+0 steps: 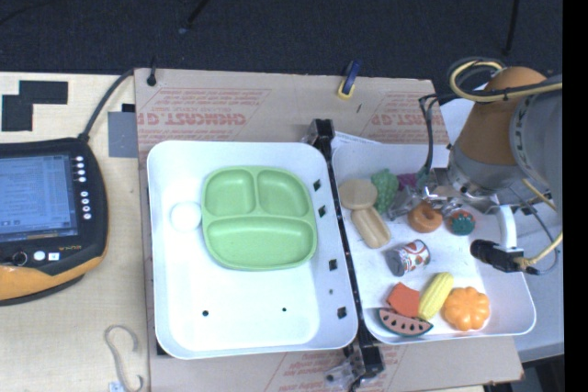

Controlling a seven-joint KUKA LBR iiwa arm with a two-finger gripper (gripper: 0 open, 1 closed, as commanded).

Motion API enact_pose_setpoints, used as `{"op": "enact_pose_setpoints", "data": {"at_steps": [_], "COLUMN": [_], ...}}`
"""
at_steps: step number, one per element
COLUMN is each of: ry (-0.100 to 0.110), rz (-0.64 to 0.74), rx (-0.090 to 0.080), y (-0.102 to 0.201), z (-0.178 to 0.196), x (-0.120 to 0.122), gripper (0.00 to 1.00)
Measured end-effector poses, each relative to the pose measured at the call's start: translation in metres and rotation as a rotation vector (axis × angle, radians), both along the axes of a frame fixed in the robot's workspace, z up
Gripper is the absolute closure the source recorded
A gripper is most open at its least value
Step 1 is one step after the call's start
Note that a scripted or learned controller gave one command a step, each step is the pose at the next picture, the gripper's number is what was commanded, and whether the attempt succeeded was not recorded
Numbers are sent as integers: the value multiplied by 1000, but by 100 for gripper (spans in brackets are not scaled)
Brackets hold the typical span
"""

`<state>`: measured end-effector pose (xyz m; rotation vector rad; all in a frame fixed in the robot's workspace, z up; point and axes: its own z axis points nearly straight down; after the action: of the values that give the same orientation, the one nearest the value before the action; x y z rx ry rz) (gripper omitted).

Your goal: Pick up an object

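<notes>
The right bin [519, 319] holds several toy foods. Among them are a tan mushroom-shaped piece [362, 207], a green leafy piece [385, 187], a small orange round piece [425, 218] and a teal round piece [459, 222]. A small can [410, 257] lies on its side. At the front are a yellow corn cob [435, 292], an orange pumpkin [466, 308], a red piece [401, 297] and a watermelon slice [403, 323]. My gripper [425, 198] reaches in from the right and hangs low over the bin's back part, just above the orange round piece and beside the green leafy piece.
The left bin [175, 289] holds a green divided plate [258, 218] and a small white disc [186, 216]. A black divider [333, 234] runs between the bins. A teach pendant [46, 216] lies on the bench at far left. The arm's body and cables [501, 142] fill the right side.
</notes>
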<state>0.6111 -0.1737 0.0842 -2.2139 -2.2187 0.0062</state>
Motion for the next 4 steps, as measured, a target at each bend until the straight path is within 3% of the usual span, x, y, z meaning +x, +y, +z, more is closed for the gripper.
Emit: {"op": "enact_pose_setpoints", "data": {"at_steps": [1,4], "ry": [4,-7], "rz": [-1,-1], "rx": [2,-2], "y": [-1,-5], "z": [8,144], "x": [0,-3], "gripper": [100,100]}}
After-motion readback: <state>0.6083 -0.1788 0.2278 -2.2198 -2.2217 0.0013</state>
